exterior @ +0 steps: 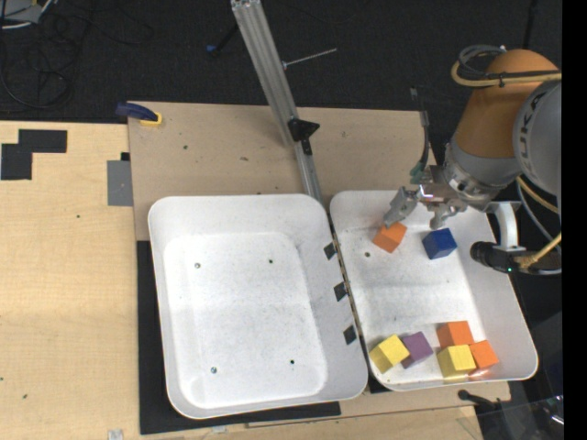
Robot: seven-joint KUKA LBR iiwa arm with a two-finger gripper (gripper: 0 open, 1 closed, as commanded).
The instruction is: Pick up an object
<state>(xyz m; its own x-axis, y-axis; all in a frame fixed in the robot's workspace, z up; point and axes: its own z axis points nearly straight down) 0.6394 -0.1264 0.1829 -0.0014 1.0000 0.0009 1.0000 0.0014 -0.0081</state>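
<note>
Risk lies mostly in where we find the hand (425,211): its fingers spread wide and hold nothing, poised over the far end of the right bin (514,333), with the orange cube (390,236) just by one fingertip and the blue cube (439,243) just by the other. We judge that a descent from here could straddle the bare gap between them, or nudge one cube aside and close on air. The orange cube sits tilted, so it may slip or roll under a finger. Other blocks, yellow (389,351), purple (417,346) and orange (454,334), cluster at the near end, well apart from the hand.
</note>
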